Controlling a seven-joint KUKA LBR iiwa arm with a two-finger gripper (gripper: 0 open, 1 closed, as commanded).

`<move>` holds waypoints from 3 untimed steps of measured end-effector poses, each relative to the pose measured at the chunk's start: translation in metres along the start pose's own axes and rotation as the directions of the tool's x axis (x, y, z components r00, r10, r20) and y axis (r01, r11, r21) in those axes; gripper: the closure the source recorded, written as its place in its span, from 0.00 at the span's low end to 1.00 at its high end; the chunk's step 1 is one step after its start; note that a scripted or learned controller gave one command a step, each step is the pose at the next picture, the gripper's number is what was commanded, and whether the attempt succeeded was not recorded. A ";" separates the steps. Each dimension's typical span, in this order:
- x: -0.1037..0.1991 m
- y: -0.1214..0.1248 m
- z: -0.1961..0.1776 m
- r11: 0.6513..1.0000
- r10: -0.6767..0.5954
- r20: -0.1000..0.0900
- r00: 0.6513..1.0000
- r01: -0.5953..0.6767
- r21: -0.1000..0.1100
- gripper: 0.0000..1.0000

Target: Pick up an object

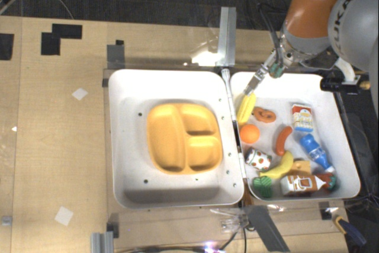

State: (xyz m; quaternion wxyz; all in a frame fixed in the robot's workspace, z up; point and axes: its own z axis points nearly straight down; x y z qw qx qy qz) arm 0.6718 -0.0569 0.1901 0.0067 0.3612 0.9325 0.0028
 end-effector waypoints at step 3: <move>-0.023 -0.080 0.063 0.896 0.445 -0.001 0.896 -0.445 0.007 0.00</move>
